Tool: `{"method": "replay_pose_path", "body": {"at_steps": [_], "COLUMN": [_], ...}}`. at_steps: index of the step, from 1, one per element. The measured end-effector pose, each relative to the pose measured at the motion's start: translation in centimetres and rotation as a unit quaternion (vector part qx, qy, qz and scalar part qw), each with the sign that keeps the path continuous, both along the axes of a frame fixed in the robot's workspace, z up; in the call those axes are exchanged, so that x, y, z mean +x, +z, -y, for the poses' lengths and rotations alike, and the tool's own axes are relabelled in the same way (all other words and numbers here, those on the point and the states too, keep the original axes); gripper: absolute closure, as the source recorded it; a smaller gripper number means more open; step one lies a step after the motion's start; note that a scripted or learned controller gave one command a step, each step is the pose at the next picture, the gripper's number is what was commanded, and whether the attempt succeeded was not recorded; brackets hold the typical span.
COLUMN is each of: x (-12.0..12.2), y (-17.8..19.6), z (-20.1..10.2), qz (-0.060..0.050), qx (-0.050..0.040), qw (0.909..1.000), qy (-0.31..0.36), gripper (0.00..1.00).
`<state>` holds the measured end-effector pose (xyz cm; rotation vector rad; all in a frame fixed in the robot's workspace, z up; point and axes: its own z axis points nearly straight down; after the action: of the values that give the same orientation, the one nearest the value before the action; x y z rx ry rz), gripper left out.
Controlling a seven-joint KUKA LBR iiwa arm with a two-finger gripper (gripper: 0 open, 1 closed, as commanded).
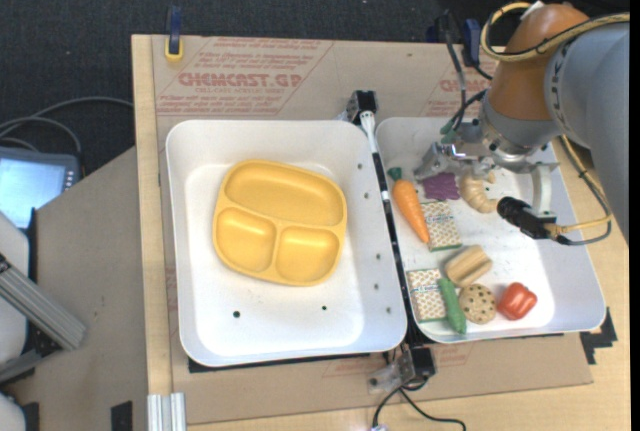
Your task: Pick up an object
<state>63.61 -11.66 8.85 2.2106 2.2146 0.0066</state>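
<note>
The right bin [583, 311] holds several toy foods. An orange carrot [408, 204] lies by its left wall, with a purple piece [440, 186] and a beige peanut-shaped piece [478, 194] beside it. Nearer the front lie a patterned cracker [440, 222], a bread roll [467, 265], a cookie [478, 302], a green bean [449, 305] and a red pepper [516, 300]. My gripper [452, 157] hangs over the back of this bin, just above the purple piece. The wrist and orange band hide the tips, and I see nothing held.
The left bin [200, 319] holds a yellow divided plate [280, 221]. A black clip [362, 104] sits on the wall between the bins. A dark cable end [522, 215] trails from the arm across the right bin's right side. Cardboard [250, 79] lies under both bins.
</note>
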Motion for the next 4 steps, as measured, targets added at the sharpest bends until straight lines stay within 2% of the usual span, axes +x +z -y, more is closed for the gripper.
{"method": "replay_pose_path", "body": {"at_steps": [1,2,3,4], "x": [0.3,0.3,0.4,0.4], "y": [1.7,1.6,2.7,2.6], "z": [0.0,0.0,0.0,0.0], "qz": [0.006,0.005,0.007,0.006], "qx": [0.0003,0.0004,0.0002,0.0003], "qw": [1.0000,1.0000,1.0000,1.0000], "qy": [0.000,0.000,0.000,0.000], "gripper": [1.00,0.00,1.00,0.00]}}
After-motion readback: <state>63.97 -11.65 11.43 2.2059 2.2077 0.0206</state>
